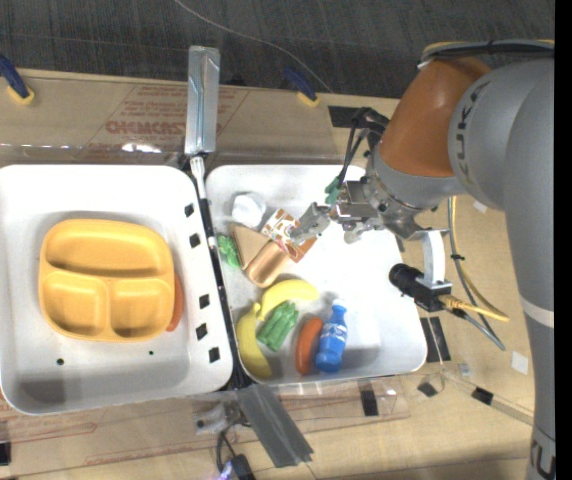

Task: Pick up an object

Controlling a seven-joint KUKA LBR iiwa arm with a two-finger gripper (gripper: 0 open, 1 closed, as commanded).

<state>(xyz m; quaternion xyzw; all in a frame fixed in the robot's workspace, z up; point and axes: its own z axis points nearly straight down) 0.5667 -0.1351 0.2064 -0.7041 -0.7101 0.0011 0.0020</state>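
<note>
1. Grey arm [506, 108] with orange band reaching in from the right, wrist hanging over the right bin [386, 313].
2. Gripper [311, 226] pointing left, low over the bin's upper middle, tip right at a small orange-and-white carton [282, 230].
3. Fingers near the carton, but too blurred and too small to call: cannot tell whether open, closed, or gripping anything.
4. Copper-brown cylinder [265, 262] lying tilted just below and left of the carton, touching it.
5. White rounded object [247, 208] up in the bin's top left corner, near the carton.
6. Small green piece [228, 250] pressed against the left wall of the right bin.
7. Down front: yellow banana-like shape [291, 291] curving around a green toy [277, 325], red-orange oval [307, 340] beside it, blue bottle [332, 337] leaning right next to that.
8. Left bin [11, 298] carrying a yellow divided tray [108, 278], well apart from the gripper.
9. Both bins side by side on the table [76, 118], cardboard showing behind them.
</note>
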